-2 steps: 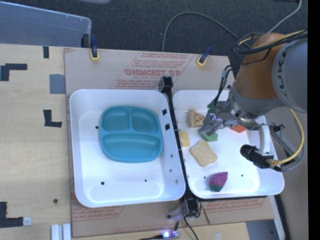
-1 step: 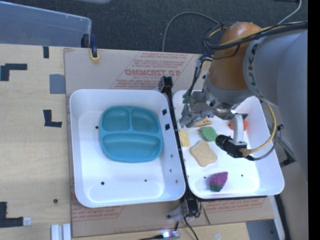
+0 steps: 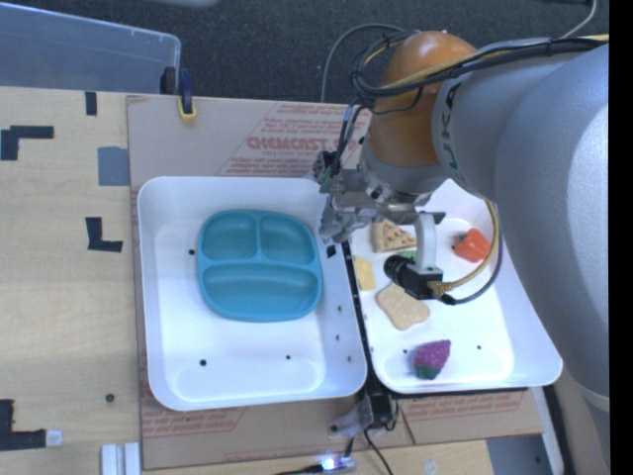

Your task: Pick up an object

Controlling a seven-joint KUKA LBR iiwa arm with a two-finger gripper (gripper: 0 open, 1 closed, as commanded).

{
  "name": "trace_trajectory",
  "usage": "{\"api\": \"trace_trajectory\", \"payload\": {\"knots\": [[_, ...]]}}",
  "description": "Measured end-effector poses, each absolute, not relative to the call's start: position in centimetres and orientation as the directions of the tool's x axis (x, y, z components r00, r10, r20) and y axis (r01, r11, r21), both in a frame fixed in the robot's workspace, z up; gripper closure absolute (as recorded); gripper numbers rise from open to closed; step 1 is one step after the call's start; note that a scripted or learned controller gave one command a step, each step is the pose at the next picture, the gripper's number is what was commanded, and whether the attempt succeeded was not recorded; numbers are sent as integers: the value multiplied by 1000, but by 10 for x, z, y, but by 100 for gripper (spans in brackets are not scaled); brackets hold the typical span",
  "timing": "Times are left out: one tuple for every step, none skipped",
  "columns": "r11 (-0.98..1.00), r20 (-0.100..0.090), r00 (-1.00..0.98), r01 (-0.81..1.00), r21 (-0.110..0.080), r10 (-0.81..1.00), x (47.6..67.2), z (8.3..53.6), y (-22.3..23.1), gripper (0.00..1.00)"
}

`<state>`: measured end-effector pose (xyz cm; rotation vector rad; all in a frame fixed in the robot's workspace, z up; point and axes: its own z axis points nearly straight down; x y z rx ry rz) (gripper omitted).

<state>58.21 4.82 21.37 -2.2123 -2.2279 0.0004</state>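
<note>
We see the end effector (image 3: 341,221) low over the inner edge of the right bin (image 3: 514,359), close to the wall it shares with the left bin (image 3: 158,265), and we cannot tell its state from this slanted look. Candidates for the pick lie in the right bin: a waffle-like toy piece (image 3: 394,237) just beside the end effector, a small yellow piece (image 3: 365,274) below it, a toast-shaped piece (image 3: 402,307), an orange piece (image 3: 473,244) further right, and a purple berry-like toy (image 3: 431,356) near the front. The left bin holds a blue divided plate (image 3: 259,265). We judge the approach is under way, with nothing visibly grasped. To do it well, we should centre over one item, likely the waffle or yellow piece, keep clear of the shared bin wall, descend straight, and close only once the piece sits squarely in reach, since flat pieces slip easily.
</note>
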Motion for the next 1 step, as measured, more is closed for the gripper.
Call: {"api": "trace_trajectory", "payload": {"knots": [[5,1,-5,1000,0,1000,603,219,87,100]]}}
